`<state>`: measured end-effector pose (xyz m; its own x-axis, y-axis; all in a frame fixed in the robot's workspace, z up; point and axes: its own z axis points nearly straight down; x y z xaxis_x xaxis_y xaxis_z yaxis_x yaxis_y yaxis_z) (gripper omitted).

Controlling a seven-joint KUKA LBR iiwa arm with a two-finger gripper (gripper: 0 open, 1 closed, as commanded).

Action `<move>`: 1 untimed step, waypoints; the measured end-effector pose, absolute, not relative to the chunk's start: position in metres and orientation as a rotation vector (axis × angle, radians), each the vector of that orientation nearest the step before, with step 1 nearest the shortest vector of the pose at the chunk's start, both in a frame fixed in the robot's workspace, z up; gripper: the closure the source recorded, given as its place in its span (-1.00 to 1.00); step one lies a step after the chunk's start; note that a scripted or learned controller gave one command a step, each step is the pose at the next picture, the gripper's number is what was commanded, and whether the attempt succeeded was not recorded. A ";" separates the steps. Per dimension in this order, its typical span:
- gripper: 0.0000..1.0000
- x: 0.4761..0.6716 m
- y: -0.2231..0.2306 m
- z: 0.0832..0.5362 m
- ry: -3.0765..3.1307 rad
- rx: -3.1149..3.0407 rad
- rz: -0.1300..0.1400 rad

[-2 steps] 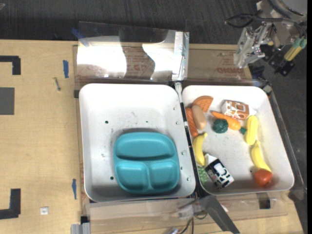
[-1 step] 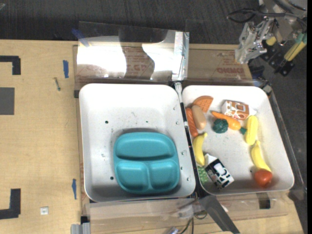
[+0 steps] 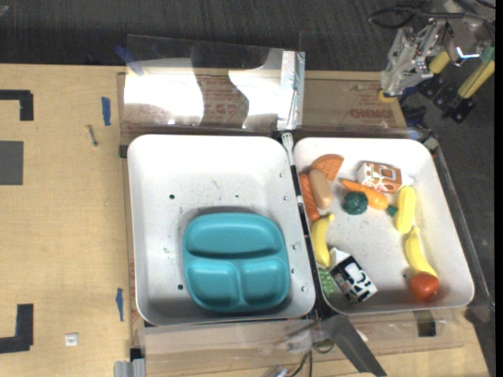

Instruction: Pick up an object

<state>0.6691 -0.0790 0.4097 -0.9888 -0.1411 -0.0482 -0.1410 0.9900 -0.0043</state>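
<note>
Up past the far right corner of the bins, gripper (image 3: 399, 71), blurred among cables; open or closed, cannot tell. Nearest to it, in the right bin (image 3: 454, 225): one small carton (image 3: 381, 176), one carrot (image 3: 363, 186) touching it, one green lump (image 3: 355, 203) too small to name. Then three bananas (image 3: 406, 208), one sausage (image 3: 320, 187), one orange wedge (image 3: 327, 165), one tomato (image 3: 424, 287). Farther off, one black-and-white box (image 3: 354, 278) by the bins' shared rim. Farthest, in the left bin (image 3: 157, 179): one teal tray (image 3: 236, 261), three compartments.
</note>
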 end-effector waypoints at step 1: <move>1.00 0.671 -0.079 0.423 3.073 -0.217 -0.002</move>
<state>0.6707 -0.0786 0.4227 -0.9882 -0.1405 -0.0611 -0.1404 0.9901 -0.0053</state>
